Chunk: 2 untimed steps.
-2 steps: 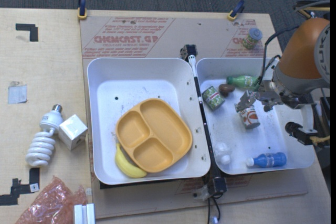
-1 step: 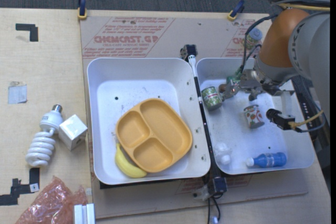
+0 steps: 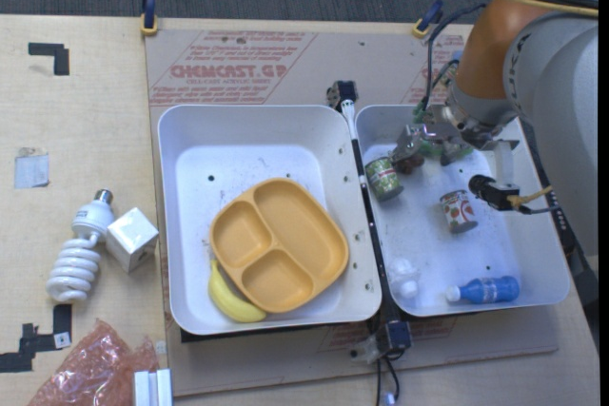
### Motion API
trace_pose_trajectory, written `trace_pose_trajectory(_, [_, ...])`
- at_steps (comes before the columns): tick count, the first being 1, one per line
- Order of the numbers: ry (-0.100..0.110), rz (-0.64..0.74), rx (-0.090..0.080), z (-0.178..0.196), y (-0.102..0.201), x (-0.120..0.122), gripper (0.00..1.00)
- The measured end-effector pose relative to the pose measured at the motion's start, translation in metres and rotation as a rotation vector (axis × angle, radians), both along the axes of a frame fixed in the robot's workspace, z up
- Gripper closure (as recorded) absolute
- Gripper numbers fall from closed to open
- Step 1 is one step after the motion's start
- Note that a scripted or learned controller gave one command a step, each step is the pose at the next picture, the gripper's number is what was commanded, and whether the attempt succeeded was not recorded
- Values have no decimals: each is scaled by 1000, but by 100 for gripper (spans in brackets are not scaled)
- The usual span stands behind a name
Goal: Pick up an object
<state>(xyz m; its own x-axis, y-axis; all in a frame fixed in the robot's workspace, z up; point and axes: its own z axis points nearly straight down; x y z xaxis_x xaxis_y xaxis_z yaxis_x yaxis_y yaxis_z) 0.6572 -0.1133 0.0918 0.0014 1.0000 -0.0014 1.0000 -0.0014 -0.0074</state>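
Brown board [image 3: 228, 67] printed "CHEMCAST"

A: How did the light look to you on that frame?

B: You had bright, even overhead light. The white bins [image 3: 190, 299] came out near blown, with soft shadows under the yellow tray [image 3: 278, 245] along its lower edge.

A: Any glare?

B: You got a mild sheen on the orange band [image 3: 490, 48] and on the blue bottle [image 3: 485, 289]. The carpet at the top stayed dark.

A: Sharpness?

B: Your frame was soft throughout. The clutter near the gripper [image 3: 430, 140] was smeared, and small labels were unreadable.
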Motion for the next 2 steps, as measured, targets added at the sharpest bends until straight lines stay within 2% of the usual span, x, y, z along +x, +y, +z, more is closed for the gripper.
trace_pose_trajectory(1, [-3, 3, -2, 11, -1, 1, 100])
trace_pose_trajectory(2, [-8, 1, 0, 99, -30, -39, 100])
